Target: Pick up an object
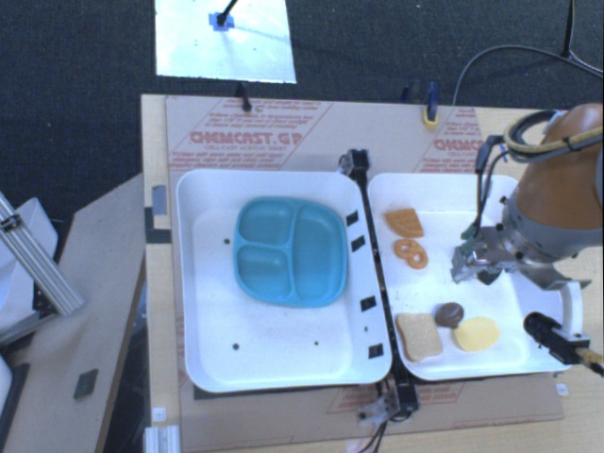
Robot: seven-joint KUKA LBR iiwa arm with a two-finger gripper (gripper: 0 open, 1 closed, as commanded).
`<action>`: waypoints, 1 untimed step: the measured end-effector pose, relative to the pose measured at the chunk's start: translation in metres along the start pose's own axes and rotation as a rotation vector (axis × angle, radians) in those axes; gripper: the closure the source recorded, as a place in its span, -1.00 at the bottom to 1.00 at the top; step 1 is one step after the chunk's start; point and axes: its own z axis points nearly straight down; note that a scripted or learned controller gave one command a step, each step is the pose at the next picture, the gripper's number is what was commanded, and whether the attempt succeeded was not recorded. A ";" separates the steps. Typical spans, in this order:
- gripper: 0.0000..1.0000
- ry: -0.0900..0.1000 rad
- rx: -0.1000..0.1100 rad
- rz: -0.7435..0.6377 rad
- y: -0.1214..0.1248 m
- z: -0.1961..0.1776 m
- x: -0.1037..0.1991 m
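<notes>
Food pieces lie in the right bin (444, 371): toast (418, 336), brown disc (448, 314), yellow round (477, 334), pretzel (411, 252). At their 3 o'clock hovers the hand (469, 264), its grip unreadable.

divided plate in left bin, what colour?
Light blue, plain; the divided plate shows clearly in the camera view.

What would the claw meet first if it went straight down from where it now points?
Probably bare floor of the right bin; the claw hangs over white, apart from the pretzel and brown piece. Depth is unclear.
</notes>
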 end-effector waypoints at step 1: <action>1.00 0.002 0.001 -0.005 0.013 0.005 0.044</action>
